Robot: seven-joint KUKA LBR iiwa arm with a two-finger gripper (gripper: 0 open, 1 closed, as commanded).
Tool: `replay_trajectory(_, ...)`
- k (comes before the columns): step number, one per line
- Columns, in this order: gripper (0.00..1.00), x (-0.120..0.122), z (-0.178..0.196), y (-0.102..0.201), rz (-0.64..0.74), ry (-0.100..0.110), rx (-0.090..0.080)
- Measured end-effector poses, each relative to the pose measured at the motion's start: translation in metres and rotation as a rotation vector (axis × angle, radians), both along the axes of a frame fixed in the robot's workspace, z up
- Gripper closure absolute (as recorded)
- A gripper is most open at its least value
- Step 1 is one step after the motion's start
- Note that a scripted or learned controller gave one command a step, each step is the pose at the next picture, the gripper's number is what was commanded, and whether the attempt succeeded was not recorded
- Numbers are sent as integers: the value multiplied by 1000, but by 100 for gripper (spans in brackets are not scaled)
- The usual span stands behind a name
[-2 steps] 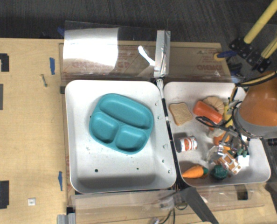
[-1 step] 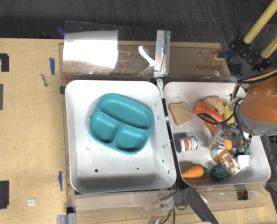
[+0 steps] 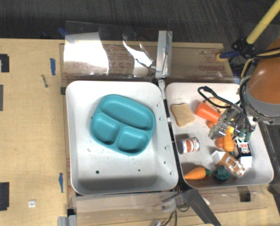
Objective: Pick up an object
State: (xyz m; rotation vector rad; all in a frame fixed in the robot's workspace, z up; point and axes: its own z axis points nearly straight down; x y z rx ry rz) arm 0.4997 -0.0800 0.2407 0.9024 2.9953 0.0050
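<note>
The right bin [image 3: 264,172] holds several small items. A slice of toast [image 3: 182,114] lies near its left wall, with an orange block [image 3: 207,111] beside it. Lower down are a red-and-white can [image 3: 190,145], a carrot [image 3: 196,173], a dark green piece [image 3: 221,174] and a brown-and-white box [image 3: 229,163]. My gripper [image 3: 228,128] is low over the middle right of this bin. It hangs just above a small orange fruit [image 3: 227,144] and right of the orange block. Clutter around the tips hides how they stand.
The left bin [image 3: 83,173] carries a teal divided plate [image 3: 122,124]. A metal divider [image 3: 163,55] stands behind the wall between the bins. A black cable [image 3: 207,94] loops over the right bin's back. The arm's orange band [image 3: 271,81] looms at the right.
</note>
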Motion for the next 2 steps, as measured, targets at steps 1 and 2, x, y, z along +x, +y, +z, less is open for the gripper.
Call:
replay_trajectory(1, 100, 71, 26, 30, 68, 6, 0)
replay_trajectory(2, 100, 136, 52, 37, -34, 6, 1)
